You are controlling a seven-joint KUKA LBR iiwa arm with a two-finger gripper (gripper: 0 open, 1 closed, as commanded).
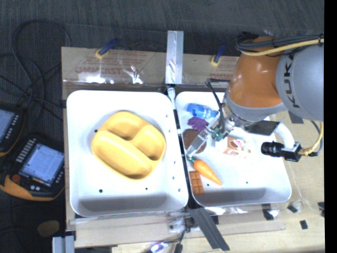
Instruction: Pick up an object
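mostly dark carpet [131,9] surrounds the bench [121,67] bearing two white bins [73,141].

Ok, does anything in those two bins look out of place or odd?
Mainly the balance: the left bin has one big yellow object, while the small items crowd the right bin's left side. A carrot and a brown waffle-like piece lie against the divider.

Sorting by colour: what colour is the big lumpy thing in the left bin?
Yellow; the lumpy thing shows best in the camera view.

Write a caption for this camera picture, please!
Robot gripper reaches into the right bin near a carrot.
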